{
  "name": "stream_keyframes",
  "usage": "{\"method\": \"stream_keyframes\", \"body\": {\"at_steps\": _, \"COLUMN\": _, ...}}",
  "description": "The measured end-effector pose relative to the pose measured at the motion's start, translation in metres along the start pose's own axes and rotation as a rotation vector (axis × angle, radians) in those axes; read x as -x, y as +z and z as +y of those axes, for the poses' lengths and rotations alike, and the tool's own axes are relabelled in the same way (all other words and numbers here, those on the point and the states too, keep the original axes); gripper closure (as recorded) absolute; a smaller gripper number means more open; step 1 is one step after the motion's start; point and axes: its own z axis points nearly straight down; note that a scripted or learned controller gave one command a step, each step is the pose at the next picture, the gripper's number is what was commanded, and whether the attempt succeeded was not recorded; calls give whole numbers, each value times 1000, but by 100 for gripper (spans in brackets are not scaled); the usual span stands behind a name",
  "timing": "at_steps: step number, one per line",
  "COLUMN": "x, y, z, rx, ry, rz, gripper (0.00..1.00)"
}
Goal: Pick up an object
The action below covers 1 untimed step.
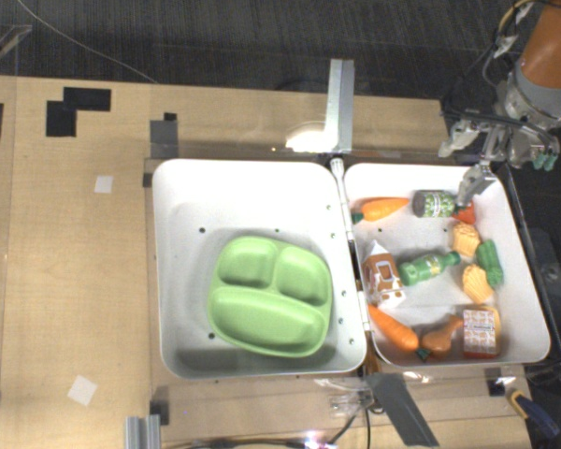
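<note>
So the claw (pixel 475 183) is hanging over the far right corner of the right bin (pixel 533 279), right by the rim there, with the orange-banded arm (pixel 547 50) coming in from behind it. Honestly can't tell from here whether it's clenched or released, the tips are just a grey blur.

Closest thing to it is a small green can (pixel 435 203) lying on its side just left of the claw, looks like it's nearly touching but I wouldn't swear to it. Past that, further left, a carrot (pixel 381 209). Directly below the claw there's a little red bit (pixel 466 215), then a corn cob (pixel 465 239) and a green veggie (pixel 489 263) hugging the right wall. Toward the near side: a green bottle (pixel 427 268), a carton (pixel 381 277), another carrot (pixel 395 329), a labelled jar (pixel 480 332).

Pretty cramped, only a bare patch mid-bin.

Way off to the claw's left, the left bin (pixel 182 251) holds one green divided plate (pixel 269 295), loads of open floor around it.
</note>
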Motion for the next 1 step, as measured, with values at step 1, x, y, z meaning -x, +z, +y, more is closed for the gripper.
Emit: {"method": "stream_keyframes", "body": {"at_steps": 1, "x": -26, "y": 168, "z": 8, "rx": 0, "ry": -76, "rz": -1, "gripper": 0}}
